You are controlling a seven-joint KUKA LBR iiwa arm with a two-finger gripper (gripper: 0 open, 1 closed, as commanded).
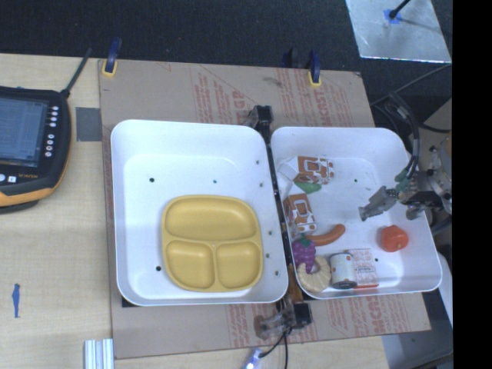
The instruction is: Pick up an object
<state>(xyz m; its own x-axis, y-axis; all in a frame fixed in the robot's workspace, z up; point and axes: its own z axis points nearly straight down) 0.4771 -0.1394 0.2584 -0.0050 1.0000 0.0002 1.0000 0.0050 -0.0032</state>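
Note:
The right bin [361, 148] holds several small things. Among them are a red round object [394, 238], an orange sausage [326, 234], purple grapes [305, 253], a small can [343, 268] lying on a printed packet, and two printed cartons [314, 168] [300, 213]. My gripper [393, 209] hangs over the right side of this bin, just above the red object. Its grey fingers [377, 204] stand apart with nothing between them. The arm comes in over the bin's right rim.
The left bin [146, 160] carries a yellow divided plate [213, 241]. A handheld control pendant [31, 144] lies on the bench at far left. Clamps sit at the cardboard's far edge, and a black clip [263, 116] is at the seam between the bins.

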